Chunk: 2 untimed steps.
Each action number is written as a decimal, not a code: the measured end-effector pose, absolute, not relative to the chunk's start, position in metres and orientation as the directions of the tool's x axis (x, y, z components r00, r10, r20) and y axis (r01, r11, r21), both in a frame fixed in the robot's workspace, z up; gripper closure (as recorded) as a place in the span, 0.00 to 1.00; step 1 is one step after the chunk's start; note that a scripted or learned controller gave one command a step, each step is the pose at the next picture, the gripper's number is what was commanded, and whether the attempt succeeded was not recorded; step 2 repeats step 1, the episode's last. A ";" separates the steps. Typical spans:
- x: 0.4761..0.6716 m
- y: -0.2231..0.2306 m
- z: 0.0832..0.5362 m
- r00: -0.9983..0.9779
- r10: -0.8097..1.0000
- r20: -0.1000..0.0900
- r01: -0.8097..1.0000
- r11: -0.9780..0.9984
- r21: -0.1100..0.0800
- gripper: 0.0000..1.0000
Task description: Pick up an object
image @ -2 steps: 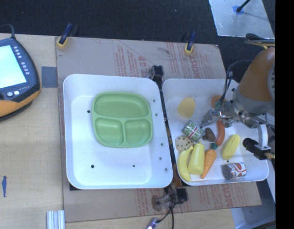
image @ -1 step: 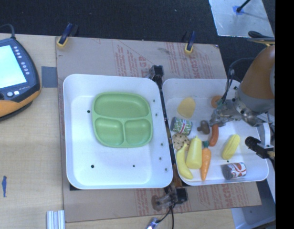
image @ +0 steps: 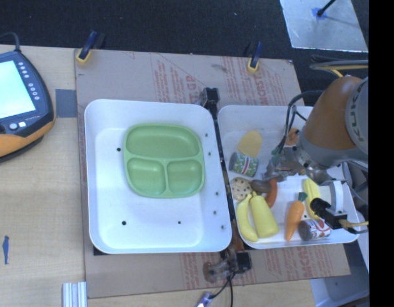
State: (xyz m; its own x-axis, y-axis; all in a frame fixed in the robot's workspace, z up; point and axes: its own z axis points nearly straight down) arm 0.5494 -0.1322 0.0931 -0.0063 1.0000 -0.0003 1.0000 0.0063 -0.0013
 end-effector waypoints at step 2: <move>0.514 -0.122 0.196 -0.004 1.000 0.000 1.000 0.004 -0.001 1.00</move>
